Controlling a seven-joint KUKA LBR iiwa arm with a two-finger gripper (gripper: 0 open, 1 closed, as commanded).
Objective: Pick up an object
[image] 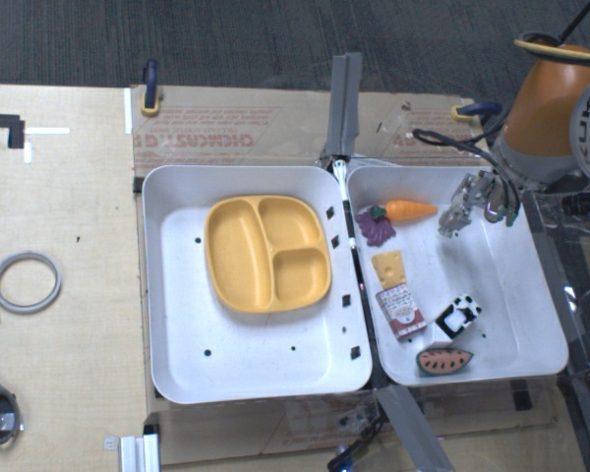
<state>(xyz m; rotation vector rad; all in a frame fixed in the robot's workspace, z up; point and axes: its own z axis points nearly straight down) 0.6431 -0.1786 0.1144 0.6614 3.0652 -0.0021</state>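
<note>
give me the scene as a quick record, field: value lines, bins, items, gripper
left bin: holds a yellow divided plate
right bin: holds the small items
items: carrot, purple piece, cheese wedge, red packet, black-and-white toy, watermelon slice
gripper: over the right bin's far end, just right of the carrot, nothing seen between its fingers
bench, left: grey tape ring

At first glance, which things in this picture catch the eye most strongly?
The yellow divided plate stands out first, lying in the left bin. Next comes the orange carrot at the far end of the right bin, beside a purple toy. The arm's hand hovers just right of the carrot.
</note>
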